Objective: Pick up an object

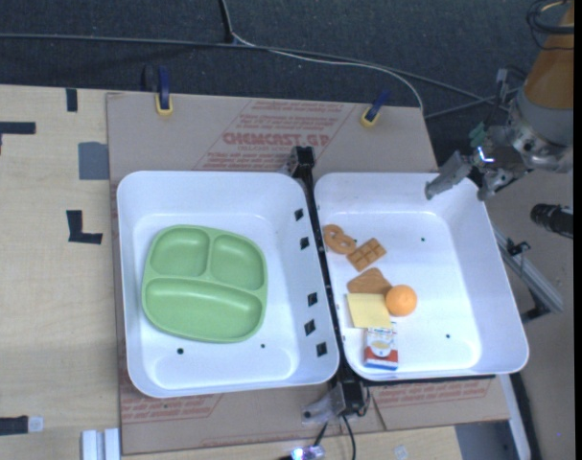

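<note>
Candidate objects for the pick lie clustered at the left-centre of the right-hand shallow white bin (482, 257): a small round orange ball (401, 300), touching or just beside a flat yellow square block (369, 310); a brown toast-shaped slab (369, 281) just above the yellow block; a brown waffle-patterned piece (367, 253); an orange-brown pretzel-shaped ring (337, 239) nearest the divider between the bins; and a small red, white and blue carton (382, 346) lying nearest the front wall. All rest on the bin floor, so no object has yet been lifted; judged from this arrangement, the task is at its start, with approach, descent, closure and lift all remaining.

The two-finger hand (463, 175) hangs over the far right corner of this bin, well apart from the cluster. One dark finger (446, 180) slants toward the bin's rear wall; nothing is seen between the fingers, and whether they stand wide or narrow cannot be told from this angle. The hand appears to touch no object.

The left-hand shallow white bin (137, 343) carries a pale green three-compartment plastic plate (205, 283). Both bins sit on a cardboard sheet (271, 132) on the wooden counter (41, 286).
</note>
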{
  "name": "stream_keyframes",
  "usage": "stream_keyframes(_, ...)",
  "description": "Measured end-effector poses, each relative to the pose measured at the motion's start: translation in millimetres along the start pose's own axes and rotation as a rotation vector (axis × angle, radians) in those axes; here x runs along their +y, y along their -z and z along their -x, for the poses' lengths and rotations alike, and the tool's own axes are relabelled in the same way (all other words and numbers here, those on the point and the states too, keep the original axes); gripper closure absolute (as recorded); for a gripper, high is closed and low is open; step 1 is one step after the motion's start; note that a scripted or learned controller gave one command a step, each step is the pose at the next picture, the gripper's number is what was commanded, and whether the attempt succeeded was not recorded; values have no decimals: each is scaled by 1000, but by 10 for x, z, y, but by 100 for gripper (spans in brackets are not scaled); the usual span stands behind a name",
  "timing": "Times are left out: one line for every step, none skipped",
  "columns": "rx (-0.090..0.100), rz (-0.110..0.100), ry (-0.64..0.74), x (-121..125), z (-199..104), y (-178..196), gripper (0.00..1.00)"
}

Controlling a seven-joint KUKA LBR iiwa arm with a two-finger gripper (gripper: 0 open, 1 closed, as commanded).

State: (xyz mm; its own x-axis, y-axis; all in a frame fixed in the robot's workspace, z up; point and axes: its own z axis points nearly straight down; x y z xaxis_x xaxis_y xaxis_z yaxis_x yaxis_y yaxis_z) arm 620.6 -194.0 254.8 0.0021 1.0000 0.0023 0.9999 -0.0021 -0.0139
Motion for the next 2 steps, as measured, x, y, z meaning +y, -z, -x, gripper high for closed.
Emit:
stream_keyframes(-3,13,4,22,-6,82,0)
stream_keyframes(-3,10,4,30,-32,-349,0)
